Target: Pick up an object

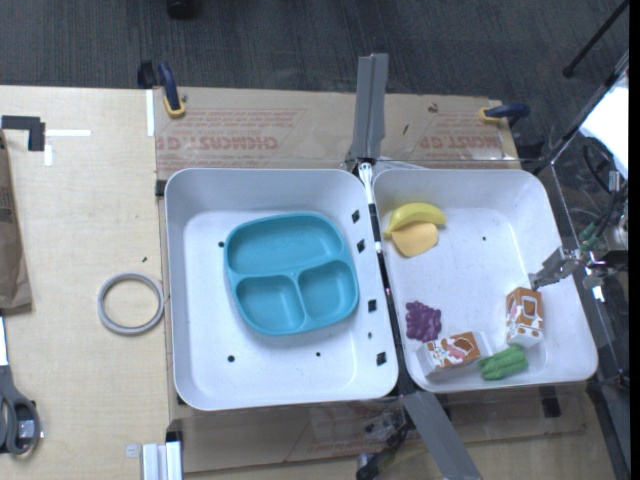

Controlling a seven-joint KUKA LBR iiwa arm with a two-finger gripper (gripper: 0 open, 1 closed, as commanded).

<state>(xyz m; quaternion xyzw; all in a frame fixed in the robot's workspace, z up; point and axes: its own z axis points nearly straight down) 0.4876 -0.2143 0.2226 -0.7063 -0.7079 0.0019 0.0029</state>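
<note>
The right bin holds several small items. A yellow banana lies at its back left, touching an orange-yellow piece. Purple grapes sit near the front left. A small printed carton stands at the front right, a second carton lies flat at the front, and a green item rests beside it. A grey pointed part of my gripper pokes in over the bin's right rim, just above the standing carton and apart from it. Nothing is seen held.
The left bin holds a blue divided tray. On the bench to the left lie a grey tape ring, scissors and a brown bag. Clamps hold the back edge.
</note>
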